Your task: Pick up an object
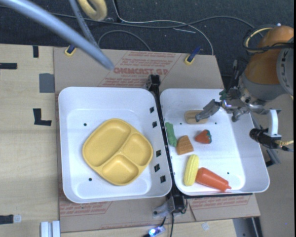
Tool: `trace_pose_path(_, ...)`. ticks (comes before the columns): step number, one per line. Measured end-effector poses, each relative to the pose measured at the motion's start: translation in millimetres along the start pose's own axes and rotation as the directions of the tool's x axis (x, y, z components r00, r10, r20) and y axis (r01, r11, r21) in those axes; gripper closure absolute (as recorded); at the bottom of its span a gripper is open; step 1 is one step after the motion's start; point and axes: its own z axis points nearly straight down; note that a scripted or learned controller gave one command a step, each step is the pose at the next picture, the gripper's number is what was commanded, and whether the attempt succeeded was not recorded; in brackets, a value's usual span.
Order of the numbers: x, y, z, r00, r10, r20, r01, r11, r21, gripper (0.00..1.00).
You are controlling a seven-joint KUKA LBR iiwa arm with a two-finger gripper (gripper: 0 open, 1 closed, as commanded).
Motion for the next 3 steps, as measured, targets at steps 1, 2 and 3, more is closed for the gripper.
trace_pose_path(1,5.3,6.5,60.3,1.0,-0.001,0.0,0.001,1.0,0.0,0.0)
trace_pose_path(2,5.8,7.3,47.0,1.0,-0.001,0.0,0.001,1.0,-0.003,1.0)
trace_pose_path(3,9.8,3.5,-14.5,1.0,0.0,0.0,0.0,1.0,-0.009,1.0)
